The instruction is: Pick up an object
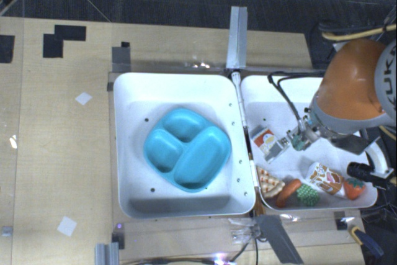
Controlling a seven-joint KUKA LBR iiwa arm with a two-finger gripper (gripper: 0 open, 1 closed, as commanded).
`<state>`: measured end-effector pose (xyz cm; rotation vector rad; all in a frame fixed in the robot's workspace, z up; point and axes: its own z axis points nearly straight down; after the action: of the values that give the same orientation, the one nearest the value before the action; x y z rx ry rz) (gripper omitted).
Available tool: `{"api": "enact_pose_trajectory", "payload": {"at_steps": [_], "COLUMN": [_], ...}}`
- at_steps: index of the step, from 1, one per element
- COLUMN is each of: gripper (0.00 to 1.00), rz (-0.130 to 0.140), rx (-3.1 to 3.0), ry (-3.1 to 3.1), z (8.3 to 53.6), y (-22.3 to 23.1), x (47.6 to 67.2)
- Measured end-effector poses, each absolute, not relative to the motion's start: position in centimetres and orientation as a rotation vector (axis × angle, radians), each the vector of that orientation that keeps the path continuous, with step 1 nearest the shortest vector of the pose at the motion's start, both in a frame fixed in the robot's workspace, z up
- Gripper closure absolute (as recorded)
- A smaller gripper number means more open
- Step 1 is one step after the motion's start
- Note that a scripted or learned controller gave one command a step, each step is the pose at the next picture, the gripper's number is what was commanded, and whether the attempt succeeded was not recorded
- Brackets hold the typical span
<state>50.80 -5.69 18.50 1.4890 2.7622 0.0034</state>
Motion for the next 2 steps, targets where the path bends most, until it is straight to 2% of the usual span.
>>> {"api": "enact_pose_trajectory", "payload": {"at_steps": [1,2], "gripper": [0.00,0.00], "rz": [0.003,0.004], "rx": [1.376,1.383], "ry": [2.820,2.807], "z": [18.5,9.7], "y": [-5.8,-9.5], "x": [48.8,49.3]}}
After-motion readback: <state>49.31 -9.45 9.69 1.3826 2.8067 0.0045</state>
